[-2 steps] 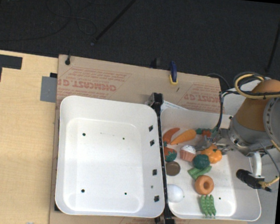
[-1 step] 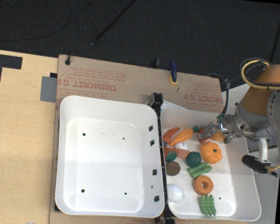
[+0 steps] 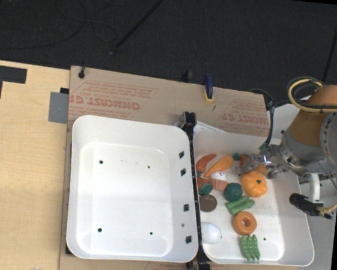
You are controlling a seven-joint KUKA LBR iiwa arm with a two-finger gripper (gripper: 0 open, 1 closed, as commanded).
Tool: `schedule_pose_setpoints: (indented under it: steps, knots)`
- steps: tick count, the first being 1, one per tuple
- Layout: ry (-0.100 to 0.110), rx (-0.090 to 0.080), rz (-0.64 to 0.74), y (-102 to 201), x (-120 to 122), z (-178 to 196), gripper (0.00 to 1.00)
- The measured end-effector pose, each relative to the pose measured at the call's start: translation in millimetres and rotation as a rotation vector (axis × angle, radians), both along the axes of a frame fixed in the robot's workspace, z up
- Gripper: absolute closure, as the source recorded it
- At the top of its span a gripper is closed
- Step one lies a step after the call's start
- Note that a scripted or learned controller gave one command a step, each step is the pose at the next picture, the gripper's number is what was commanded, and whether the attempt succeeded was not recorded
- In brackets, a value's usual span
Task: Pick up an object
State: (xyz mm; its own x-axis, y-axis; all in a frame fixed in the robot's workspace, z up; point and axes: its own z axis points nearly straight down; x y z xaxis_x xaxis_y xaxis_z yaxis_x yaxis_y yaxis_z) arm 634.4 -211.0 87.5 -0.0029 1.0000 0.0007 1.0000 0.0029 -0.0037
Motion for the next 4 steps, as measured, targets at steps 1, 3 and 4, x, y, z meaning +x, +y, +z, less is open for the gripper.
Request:
schedule_pose_setpoints:
  steps: [1, 3, 4]
  knots:
    - [-0.001, -0.001, 0.002, -1, 10, 1, 0.0]
    - [0.013, 0.001, -0.005, 50, 5, 9, 1.0]
    - [-0.021, -0.002, 0.003, 104, 13, 206, 1.0]
